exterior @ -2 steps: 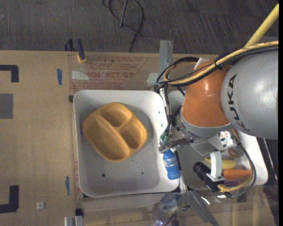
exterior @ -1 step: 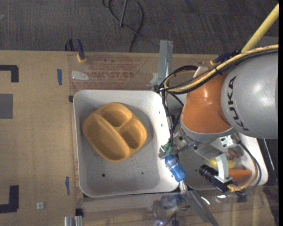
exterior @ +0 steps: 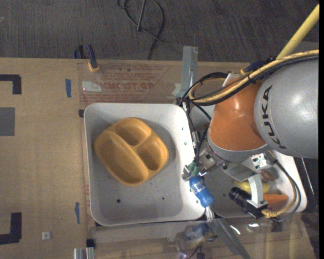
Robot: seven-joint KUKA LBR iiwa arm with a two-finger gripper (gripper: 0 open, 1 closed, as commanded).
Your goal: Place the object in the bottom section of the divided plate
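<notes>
1. Nearest, at the bench (exterior: 40,152) edge: something clear and shiny (exterior: 202,233), too blurred to name.
2. Just behind it, over the rim between the two bins: a blue cylinder (exterior: 201,192), close beside the wrist. Robot part or loose thing: cannot tell.
3. In the right bin (exterior: 223,200), near its right end and half hidden under the arm: a yellow thing (exterior: 255,187) and an orange thing (exterior: 276,199), just beside each other. Which of them counts as the task's object: cannot tell. Both well apart from the plate.
4. Grasp open or closed: cannot tell, hidden beneath the wrist.
5. In the left bin (exterior: 101,202), toward its far half: the yellow plate (exterior: 131,150), lying flat, with one long section on its left side and two smaller ones on its right.
6. Above the right bin: the grey arm (exterior: 283,111) with its orange band (exterior: 235,126), reaching in from the right.
7. Farther back on the bench: blue tape (exterior: 68,87) and a clamp (exterior: 91,55) at the far edge.
8. Farthest, on the dark floor: black cables (exterior: 147,15).
</notes>
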